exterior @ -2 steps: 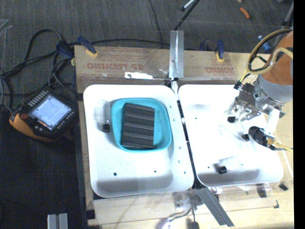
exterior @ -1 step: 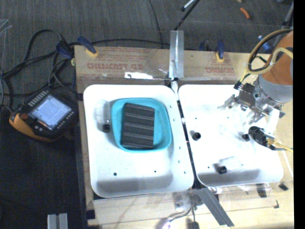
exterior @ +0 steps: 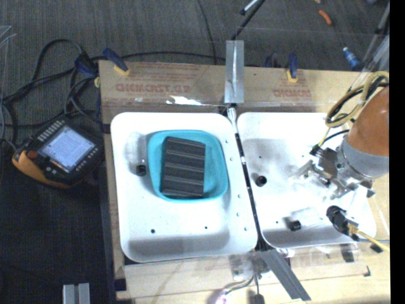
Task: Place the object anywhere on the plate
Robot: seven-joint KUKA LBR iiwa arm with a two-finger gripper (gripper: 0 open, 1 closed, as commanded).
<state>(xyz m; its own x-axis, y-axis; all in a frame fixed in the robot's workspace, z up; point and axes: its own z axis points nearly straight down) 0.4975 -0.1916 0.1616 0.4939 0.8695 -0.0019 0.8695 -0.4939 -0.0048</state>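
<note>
A blue square plate lies in the left bin. On the plate rests a dark grey ribbed block, lying flat and covering most of its middle. My gripper hangs over the right part of the right bin, well apart from the plate and the block. The wrist with its orange band sits above it. Nothing shows in the gripper.
A pale translucent object and a small black piece lie left of the plate. Two small dark pieces sit in the right bin. Cables loop by the arm. A pendant lies left of the bench.
</note>
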